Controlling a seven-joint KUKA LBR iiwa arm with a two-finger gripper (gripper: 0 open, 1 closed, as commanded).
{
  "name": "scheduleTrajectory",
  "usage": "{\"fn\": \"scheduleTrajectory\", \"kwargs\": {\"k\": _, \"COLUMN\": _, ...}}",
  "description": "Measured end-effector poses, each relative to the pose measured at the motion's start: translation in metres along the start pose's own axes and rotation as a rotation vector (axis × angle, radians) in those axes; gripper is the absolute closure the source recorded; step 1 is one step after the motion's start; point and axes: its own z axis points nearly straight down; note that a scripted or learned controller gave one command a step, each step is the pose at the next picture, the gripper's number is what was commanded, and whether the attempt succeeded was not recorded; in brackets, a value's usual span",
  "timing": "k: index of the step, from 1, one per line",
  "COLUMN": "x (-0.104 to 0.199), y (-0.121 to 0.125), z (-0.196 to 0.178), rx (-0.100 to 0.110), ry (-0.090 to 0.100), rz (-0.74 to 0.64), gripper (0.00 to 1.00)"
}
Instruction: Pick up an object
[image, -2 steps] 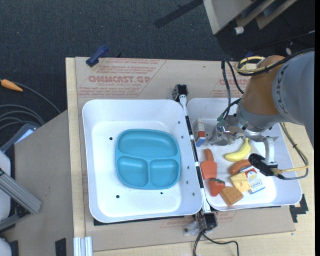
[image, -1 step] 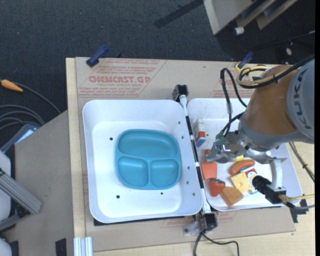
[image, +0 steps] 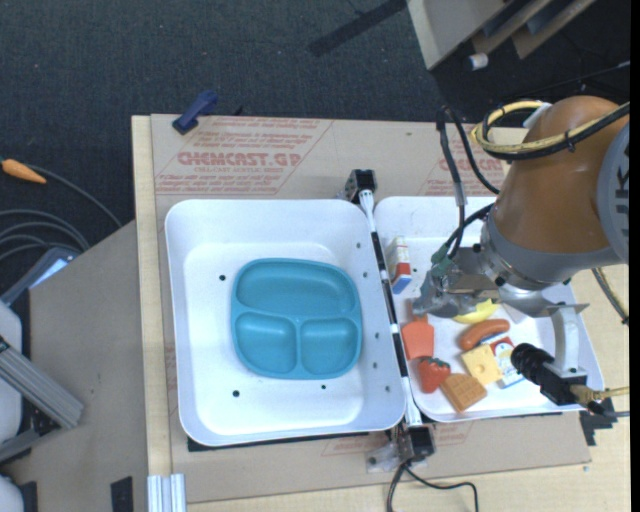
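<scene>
Camera view reads "CHEMCAST" on the bench board (image: 240, 158); hand (image: 445, 290) state cannot be told.

A blue divided plate (image: 296, 318) lies in the left bin (image: 195, 240); toy foods crowd the right bin (image: 425, 212).

arm (image: 560, 190) hides right bin (image: 420, 215) rear | tool (image: 445, 285) fingers unclear

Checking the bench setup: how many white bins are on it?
2. The left bin holds a blue divided plate; the right bin, beside it, holds the small toy foods under the arm.
</scene>
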Motion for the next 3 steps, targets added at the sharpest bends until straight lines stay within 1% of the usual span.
{"fn": "scheduleTrajectory", "kwargs": {"k": 1, "x": 0.005, "y": 0.023, "z": 0.000, "rx": -0.002, "ry": 0.000, "rz": 0.000, "gripper": 1.00}}
{"fn": "scheduleTrajectory", "kwargs": {"k": 2, "x": 0.004, "y": 0.010, "z": -0.008, "rx": 0.002, "ry": 0.000, "rz": 0.001, "gripper": 1.00}}
{"fn": "scheduleTrajectory", "kwargs": {"k": 3, "x": 0.004, "y": 0.067, "z": 0.004, "rx": -0.001, "ry": 0.000, "rz": 0.000, "gripper": 1.00}}
